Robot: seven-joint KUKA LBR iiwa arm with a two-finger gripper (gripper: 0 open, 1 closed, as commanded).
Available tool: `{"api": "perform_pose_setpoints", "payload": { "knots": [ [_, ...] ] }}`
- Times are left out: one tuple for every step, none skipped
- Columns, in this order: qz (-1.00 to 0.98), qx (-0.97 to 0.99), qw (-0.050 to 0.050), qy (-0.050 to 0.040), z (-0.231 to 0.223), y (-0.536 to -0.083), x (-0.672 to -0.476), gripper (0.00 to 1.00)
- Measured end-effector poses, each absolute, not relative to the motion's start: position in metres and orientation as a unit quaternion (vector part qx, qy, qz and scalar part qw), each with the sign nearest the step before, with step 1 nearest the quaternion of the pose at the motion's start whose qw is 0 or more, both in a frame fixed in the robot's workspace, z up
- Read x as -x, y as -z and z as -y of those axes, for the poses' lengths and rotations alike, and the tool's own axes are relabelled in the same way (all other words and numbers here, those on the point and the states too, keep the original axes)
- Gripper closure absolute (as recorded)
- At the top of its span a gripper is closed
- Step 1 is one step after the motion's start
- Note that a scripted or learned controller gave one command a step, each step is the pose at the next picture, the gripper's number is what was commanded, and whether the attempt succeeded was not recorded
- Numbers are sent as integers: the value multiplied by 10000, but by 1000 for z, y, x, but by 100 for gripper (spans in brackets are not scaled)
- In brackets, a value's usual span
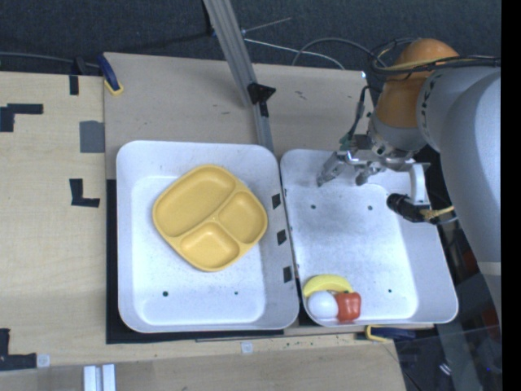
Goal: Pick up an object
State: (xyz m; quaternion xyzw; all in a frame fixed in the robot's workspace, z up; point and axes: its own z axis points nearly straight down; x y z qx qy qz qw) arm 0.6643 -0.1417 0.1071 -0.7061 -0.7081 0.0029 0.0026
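Observation:
My gripper [342, 172] hangs over the far edge of the right bin [383, 226], fingers [327, 174] spread apart with nothing between them. At the near left corner of that bin lie a yellow banana-shaped toy [326, 283], a white ball [322, 304] and a small red object [349, 305], bunched together and well away from the gripper. A yellow divided plate [210, 216] rests in the left bin [146, 300].
A grey metal pole [236, 47] slants down from the top toward the gap between the bins. A black cable end [404, 208] dangles by the right bin's right wall. Wooden bench surrounds the bins.

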Motion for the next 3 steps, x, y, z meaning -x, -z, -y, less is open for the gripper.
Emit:
{"api": "perform_pose_setpoints", "payload": {
  "knots": [
    [7087, 7055, 4, -9, 141, -122, -666, 100],
    [7074, 7068, -13, 9, 145, -173, -658, 100],
    [7081, 7061, -22, 15, 143, -227, -669, 100]
  ]
}}
